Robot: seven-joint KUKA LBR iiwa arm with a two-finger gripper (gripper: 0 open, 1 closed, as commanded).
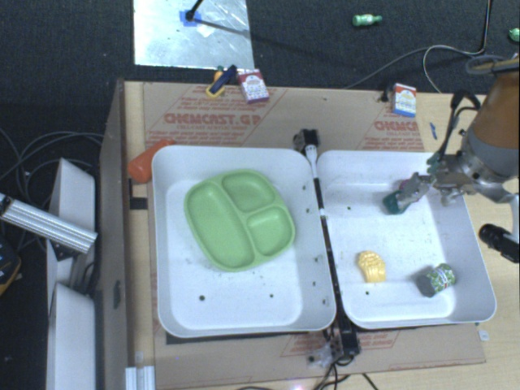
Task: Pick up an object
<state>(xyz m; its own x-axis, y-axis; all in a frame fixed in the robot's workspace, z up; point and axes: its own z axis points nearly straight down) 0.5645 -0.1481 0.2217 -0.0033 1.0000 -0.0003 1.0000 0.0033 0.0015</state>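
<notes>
The right bin [463, 218] holds three small things. A yellow lumpy object [371, 266] lies near its middle front. A small green and grey can [437, 279] lies toward the front right corner. A dark teal object [392, 205] sits in the back half of the bin. My gripper [409, 188] reaches in from the right and its tip is right at the teal object, touching or nearly touching it. The view does not show whether the object is held.
The left bin [175, 299] holds a green divided plate [238, 218]. An orange thing [140, 162] lies at that bin's back left corner. Small cartons [255, 86] [404, 100] sit on the cardboard behind the bins. A black part [499, 240] sticks in at the right.
</notes>
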